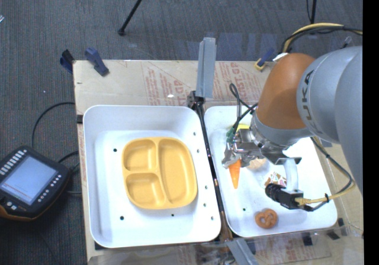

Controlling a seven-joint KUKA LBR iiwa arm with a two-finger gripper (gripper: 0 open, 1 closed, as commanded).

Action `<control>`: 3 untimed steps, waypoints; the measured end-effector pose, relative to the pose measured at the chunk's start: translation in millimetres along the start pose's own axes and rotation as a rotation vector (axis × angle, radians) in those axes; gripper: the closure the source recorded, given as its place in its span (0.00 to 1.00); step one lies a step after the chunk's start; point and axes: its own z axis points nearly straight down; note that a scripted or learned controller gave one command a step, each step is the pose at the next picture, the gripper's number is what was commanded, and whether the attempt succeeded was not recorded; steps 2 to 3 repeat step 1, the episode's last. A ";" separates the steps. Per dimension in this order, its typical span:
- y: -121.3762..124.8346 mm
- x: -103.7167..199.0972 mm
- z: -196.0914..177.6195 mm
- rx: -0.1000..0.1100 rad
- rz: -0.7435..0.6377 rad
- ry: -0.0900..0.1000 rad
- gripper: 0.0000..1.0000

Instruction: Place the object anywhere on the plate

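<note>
Yellow plate sits bare in the left bin. Over the right bin, the pincer is at an orange carrot; its grip state can't be told. Placing not yet done.

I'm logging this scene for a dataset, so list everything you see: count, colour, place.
plate: 1, yellow, three compartments, in the left bin
left bin: 1, white, on the bench
right bin: 1, white, beside the left bin
carrot: 1, orange, right bin, below the gripper
pretzel: 1, brown, right bin near the front edge
pendant: 1, dark with a grey screen, on the floor at left
clamps: 2, blue, bench's far left corner
arm: 1, grey and orange, over the right bin
gripper: 1, metallic, above the carrot
</note>
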 end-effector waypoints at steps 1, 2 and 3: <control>0.0 0.0 0.0 0.000 0.000 0.000 0.00; 0.0 0.0 0.0 0.000 0.000 0.000 0.00; 0.0 0.0 0.0 0.000 0.000 0.000 0.00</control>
